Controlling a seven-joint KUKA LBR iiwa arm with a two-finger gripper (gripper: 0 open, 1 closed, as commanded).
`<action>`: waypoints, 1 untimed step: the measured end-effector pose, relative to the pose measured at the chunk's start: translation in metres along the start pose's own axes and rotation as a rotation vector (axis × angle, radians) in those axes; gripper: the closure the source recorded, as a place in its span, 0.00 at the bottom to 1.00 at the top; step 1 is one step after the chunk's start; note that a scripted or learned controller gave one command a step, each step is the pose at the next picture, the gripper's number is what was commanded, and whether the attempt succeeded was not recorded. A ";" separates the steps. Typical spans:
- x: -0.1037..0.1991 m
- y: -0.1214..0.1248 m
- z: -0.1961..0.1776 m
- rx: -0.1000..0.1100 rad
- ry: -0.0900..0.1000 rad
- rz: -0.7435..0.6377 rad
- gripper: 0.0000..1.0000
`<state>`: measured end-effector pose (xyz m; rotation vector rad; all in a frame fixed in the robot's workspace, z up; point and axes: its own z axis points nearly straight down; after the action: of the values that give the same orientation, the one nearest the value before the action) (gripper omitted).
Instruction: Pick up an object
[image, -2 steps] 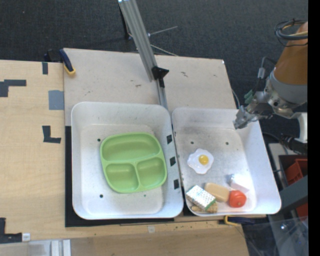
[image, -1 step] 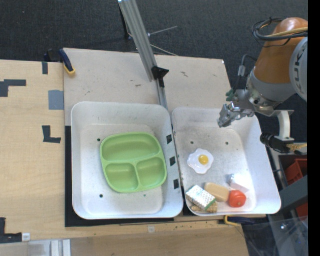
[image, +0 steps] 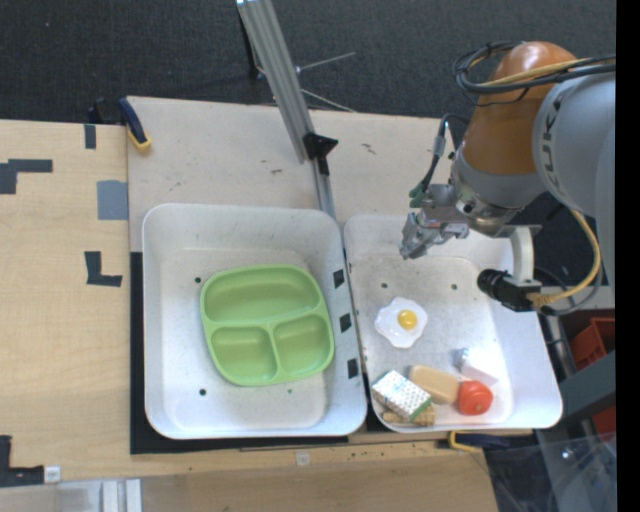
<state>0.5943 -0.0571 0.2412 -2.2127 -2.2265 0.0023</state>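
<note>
My gripper (image: 413, 245) hangs over the far end of the right bin (image: 520, 345), above its back wall, with nothing seen between its fingers. Below it in that bin lies a fried egg toy (image: 402, 322). Toward the bin's front sit a patterned green-and-white block (image: 402, 394), a tan wedge (image: 435, 383), a red tomato-like ball (image: 475, 398) and a small pale pink-and-grey piece (image: 470, 364). All of them lie apart from the gripper.
The left bin (image: 165, 300) holds a green divided plate (image: 267, 323). A slanted metal rail (image: 290, 95) runs down to the gap between the bins. A black knob (image: 497, 284) sticks out over the right bin's far right side.
</note>
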 end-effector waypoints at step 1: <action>0.060 0.010 0.000 -0.002 0.001 -0.002 1.00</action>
<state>0.6045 0.0031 0.2417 -2.2107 -2.2289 -0.0008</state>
